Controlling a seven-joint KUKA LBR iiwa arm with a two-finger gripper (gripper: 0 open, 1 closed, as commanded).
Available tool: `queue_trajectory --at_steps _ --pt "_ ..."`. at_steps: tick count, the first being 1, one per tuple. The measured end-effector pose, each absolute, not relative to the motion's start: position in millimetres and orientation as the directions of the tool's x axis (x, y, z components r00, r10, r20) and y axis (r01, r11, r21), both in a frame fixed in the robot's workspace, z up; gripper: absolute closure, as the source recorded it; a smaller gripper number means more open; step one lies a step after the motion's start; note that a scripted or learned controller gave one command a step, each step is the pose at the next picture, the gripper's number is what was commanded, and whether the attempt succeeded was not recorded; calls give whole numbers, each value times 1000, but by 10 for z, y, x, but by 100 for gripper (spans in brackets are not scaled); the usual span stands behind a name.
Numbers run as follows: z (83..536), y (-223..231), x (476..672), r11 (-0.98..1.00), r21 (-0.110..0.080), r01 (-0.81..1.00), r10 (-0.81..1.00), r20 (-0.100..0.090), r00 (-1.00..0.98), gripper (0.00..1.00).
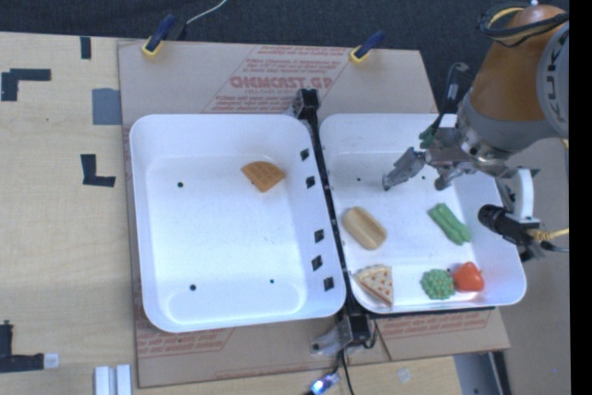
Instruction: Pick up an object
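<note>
1. Right now the gripper (pixel 421 183) hangs over the upper middle of the right bin (pixel 370 136), reaching in from the right on the grey arm (pixel 518 79) with its orange band.
2. Its two dark fingers (pixel 400 173) stand spread wide apart, one pointing down-left and the other toward the bin's right side, and nothing sits between them.
3. Below the gripper and a little left, a tan bread roll (pixel 363 228) lies on the bin floor near the divider, apart from the fingers.
4. A long green vegetable (pixel 449 223) lies to the right of the roll, just below the right finger, though I cannot tell if they touch.
5. Along the bin's near edge sit a pizza slice (pixel 376 284), a green broccoli piece (pixel 437 283) and a red pepper (pixel 469 277); the last two are touching or nearly so.
6. Over in the left bin (pixel 157 199), a small brown waffle piece (pixel 264 175) rests alone in the upper part.
7. Both bins sit on a cardboard sheet (pixel 268 79) held by two blue-and-yellow clamps (pixel 159 34) at its far edge.
</note>
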State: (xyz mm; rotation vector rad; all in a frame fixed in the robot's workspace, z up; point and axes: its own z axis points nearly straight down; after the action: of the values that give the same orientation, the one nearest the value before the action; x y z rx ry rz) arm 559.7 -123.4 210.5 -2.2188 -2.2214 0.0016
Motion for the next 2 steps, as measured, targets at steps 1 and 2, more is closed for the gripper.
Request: queue_trajectory --at_steps 1,2 --pt "948 -1046 5466 1 -11 1000 1000 2 -1 0" --pt "1892 -174 4898 6 3 1000 1000 2 -6 0"
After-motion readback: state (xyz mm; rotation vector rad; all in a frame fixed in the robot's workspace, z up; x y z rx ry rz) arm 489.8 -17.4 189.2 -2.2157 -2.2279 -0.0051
